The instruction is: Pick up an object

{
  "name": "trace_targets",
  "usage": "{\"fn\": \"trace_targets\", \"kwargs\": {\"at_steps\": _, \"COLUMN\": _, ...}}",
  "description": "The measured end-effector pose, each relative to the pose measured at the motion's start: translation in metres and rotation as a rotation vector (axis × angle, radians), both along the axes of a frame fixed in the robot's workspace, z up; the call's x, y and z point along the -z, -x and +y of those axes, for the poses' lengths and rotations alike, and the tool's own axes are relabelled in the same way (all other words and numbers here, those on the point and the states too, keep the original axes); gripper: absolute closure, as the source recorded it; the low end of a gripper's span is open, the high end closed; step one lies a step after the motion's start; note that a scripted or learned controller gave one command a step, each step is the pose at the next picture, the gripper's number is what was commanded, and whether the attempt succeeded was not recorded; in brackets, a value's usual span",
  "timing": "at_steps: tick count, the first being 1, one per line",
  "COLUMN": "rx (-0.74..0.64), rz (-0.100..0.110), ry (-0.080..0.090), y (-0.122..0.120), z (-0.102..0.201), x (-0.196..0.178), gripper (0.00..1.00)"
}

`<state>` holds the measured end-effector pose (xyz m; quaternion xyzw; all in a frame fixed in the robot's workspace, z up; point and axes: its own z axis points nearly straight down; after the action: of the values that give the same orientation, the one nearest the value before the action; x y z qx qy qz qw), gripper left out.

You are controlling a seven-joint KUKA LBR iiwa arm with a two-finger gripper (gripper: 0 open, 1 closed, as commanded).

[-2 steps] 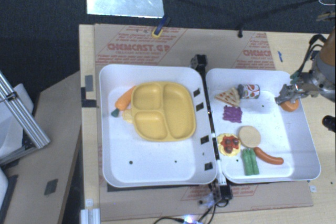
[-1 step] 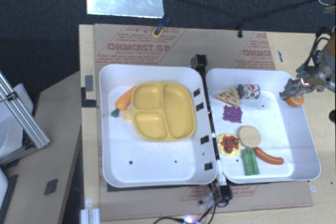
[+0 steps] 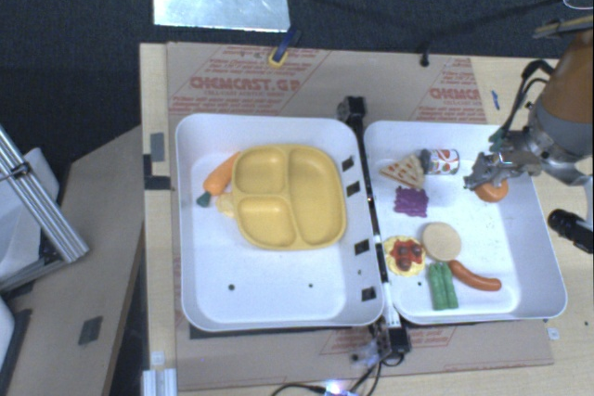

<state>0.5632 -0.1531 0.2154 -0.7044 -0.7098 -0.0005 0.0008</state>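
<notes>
From the camera above, the surface (image 3: 158, 199) carries two shallow white bins side by side. The left bin (image 3: 200, 292) holds a yellow divided tray (image 3: 283, 197), with a toy carrot (image 3: 219, 173) lying against the tray's left edge.

The right bin (image 3: 543, 278) holds the small items. A pizza slice (image 3: 405, 171) sits near its upper left, with a small red-and-white can (image 3: 444, 161) just beside it. Below the slice lies a purple piece (image 3: 411, 200). Lower still, a round tan disc (image 3: 442, 241) touches a small pizza-like round (image 3: 405, 255). A green vegetable (image 3: 443, 286) and a sausage (image 3: 475, 276) lie near the bin's front wall.

The arm (image 3: 566, 111) reaches in from the right over the bin's upper right part. Its gripper (image 3: 489, 174) hangs directly above an orange round object (image 3: 493, 192), which rests on the bin floor near the right wall. Whether the gripper is wide, narrow or closed around that object cannot be told from this angle.
</notes>
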Motion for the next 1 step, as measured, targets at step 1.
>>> {"fn": "trace_targets", "kwargs": {"at_steps": 1, "rx": -0.001, "rz": 0.000, "ry": 0.000, "y": 0.0165, "z": 0.0533, "x": 0.0067, "gripper": 1.00}}
